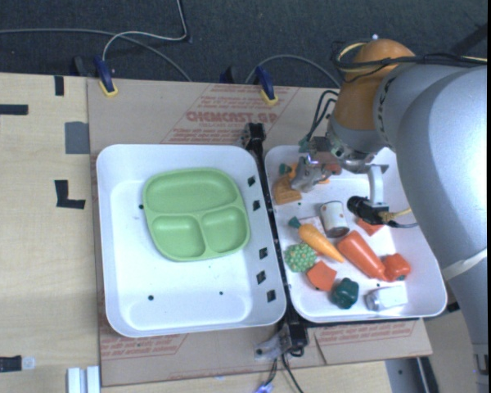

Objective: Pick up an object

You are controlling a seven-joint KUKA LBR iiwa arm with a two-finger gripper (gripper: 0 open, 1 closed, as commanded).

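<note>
Now I have the hand [309,173] low in the right bin [430,297] over an orange piece [285,193], grip state unclear; next comes closing and lifting.

Grey arm [442,137] reaching from right — gripper [309,170] lowered

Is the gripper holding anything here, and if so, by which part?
Cannot be told: the gripper sits low over the right bin, by an orange piece.
</note>
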